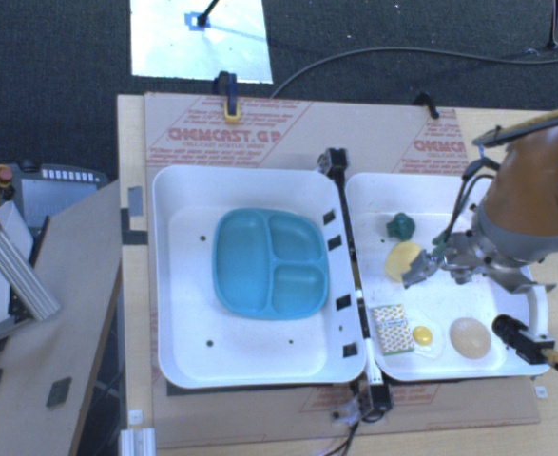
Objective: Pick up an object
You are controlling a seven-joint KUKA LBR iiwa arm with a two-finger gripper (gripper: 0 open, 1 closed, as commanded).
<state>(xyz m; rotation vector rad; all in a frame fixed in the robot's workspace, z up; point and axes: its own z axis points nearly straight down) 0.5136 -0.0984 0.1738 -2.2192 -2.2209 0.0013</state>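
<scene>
Yellow object (401, 257) beside claw (417, 272), claw state unclear; green object (401, 224) near.

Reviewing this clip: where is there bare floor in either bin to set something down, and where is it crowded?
Left bin: bare strips all around the blue divided plate. Right bin: bare floor at the far end beyond the green object. Crowded along its middle and near wall: yellow object, gripper, patterned packet, fried egg toy, beige object.
</scene>
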